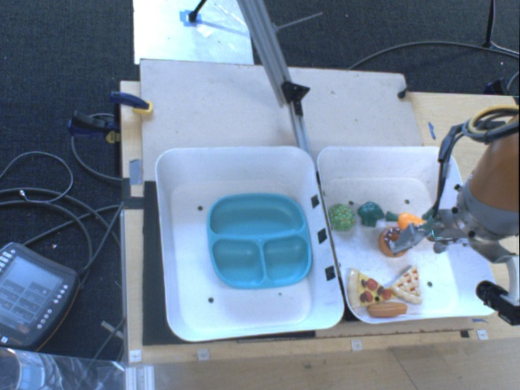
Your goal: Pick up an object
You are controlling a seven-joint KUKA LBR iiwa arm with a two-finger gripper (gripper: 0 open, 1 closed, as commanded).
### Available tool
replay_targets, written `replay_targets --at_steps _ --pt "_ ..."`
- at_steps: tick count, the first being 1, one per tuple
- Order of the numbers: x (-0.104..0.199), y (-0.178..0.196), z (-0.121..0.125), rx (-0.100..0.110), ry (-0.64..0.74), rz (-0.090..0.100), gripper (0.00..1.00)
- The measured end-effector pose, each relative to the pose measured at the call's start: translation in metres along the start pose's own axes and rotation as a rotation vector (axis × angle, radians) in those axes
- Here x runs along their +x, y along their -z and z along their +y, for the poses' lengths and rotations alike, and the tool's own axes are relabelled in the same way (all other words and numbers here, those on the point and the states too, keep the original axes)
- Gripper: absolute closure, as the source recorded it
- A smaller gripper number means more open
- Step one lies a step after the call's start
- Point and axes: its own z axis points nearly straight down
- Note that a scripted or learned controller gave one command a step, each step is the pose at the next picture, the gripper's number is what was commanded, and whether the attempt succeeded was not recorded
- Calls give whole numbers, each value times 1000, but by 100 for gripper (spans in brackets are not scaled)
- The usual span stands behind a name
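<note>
Gripper (412,236) sits low in the right bin (467,287), directly over the donut (393,241) and beside an orange piece (409,218), evidently positioned for a pick, though finger state and any hold on the donut cannot be determined.

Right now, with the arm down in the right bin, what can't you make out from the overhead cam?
- Gripper: too small and blurred over the toys to read its state or whether it has contact.
- Orange toy and donut-like piece: partly covered by the gripper, so their shapes are unclear.
- Arm: cut off by the view's right edge.
- Handheld screen, far left: its display is too small to read.
</note>
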Motion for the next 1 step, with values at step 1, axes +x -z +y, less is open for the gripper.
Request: replay_targets --at_steps 1 --pt "0 0 0 -1 -2 0 0"
